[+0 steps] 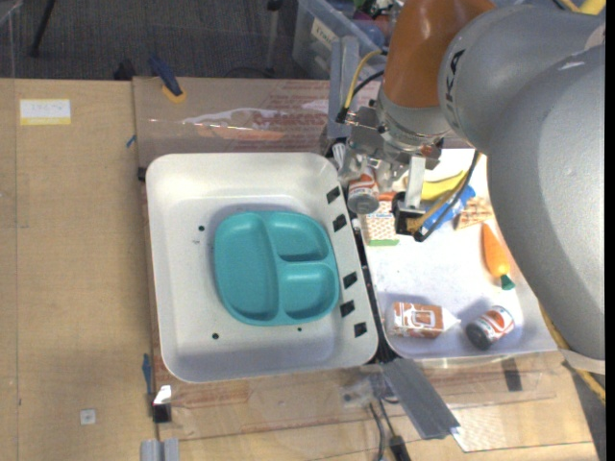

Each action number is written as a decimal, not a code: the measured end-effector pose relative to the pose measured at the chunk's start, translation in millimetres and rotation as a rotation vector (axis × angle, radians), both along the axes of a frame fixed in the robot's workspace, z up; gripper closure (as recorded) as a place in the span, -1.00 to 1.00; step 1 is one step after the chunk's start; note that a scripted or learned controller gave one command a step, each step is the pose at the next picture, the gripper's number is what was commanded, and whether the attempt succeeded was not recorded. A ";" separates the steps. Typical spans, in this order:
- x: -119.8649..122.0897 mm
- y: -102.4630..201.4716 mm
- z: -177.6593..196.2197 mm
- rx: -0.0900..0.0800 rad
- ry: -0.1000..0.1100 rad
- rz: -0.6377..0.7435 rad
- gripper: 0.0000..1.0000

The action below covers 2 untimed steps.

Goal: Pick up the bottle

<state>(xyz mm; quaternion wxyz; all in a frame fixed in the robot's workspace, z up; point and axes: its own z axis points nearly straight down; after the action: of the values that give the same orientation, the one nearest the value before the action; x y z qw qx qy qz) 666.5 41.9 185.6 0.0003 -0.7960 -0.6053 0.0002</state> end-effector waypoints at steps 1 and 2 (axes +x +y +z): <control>-94.6 178.4 -58.2 0.001 0.002 0.274 1.00; -18.6 169.5 137.6 0.000 -0.004 0.532 1.00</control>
<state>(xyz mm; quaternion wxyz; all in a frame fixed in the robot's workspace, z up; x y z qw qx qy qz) 647.8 211.3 323.2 -0.0011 -0.6088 -0.7933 -0.0013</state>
